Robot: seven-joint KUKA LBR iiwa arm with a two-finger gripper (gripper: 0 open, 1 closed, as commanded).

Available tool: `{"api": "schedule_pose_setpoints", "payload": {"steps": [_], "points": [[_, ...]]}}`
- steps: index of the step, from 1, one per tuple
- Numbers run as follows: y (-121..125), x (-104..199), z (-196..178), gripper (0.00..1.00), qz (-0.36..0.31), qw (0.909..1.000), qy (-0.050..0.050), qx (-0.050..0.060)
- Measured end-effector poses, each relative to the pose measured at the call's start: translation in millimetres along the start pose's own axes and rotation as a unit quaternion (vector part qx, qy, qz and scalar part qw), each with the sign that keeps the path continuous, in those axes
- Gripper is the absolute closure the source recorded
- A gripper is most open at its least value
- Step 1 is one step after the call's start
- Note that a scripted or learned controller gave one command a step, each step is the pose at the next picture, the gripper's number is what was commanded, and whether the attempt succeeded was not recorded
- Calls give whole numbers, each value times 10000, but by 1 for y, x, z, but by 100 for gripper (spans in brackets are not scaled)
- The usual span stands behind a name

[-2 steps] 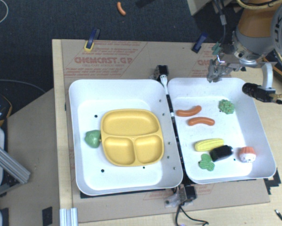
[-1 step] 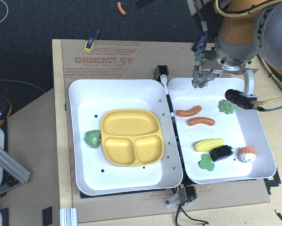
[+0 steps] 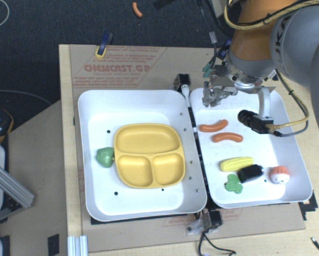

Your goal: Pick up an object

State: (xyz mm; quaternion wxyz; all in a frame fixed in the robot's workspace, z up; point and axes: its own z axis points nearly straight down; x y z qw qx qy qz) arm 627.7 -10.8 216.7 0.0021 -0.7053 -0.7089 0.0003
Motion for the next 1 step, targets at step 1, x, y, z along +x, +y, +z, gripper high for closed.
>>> {"api": "schedule_pose_setpoints", "payload": {"steps": [1], "points": [[10, 8, -16, 100, 15, 10000, -13, -37]]}}
